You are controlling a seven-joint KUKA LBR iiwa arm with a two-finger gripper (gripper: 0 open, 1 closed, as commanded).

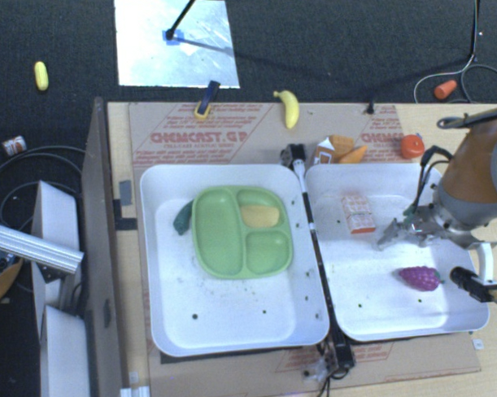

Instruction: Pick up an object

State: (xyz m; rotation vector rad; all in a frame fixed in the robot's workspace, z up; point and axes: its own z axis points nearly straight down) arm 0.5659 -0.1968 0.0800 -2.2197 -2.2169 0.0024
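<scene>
My gripper hangs over the right bin, in its right half, and stands open with nothing between its fingers. Purple grapes lie on the bin floor just below and to the right of it, apart from it. A small white and red box lies to the gripper's left, towards the back of the same bin. In the left bin rests a green divided plate with a yellow piece in its back right section. A dark green item lies against the plate's left edge.
Behind the bins on the bench lie a banana, an orange item, a red-orange ball and a yellow-blue clamp. A black divider runs between the bins. The grey arm covers the right bin's far right corner.
</scene>
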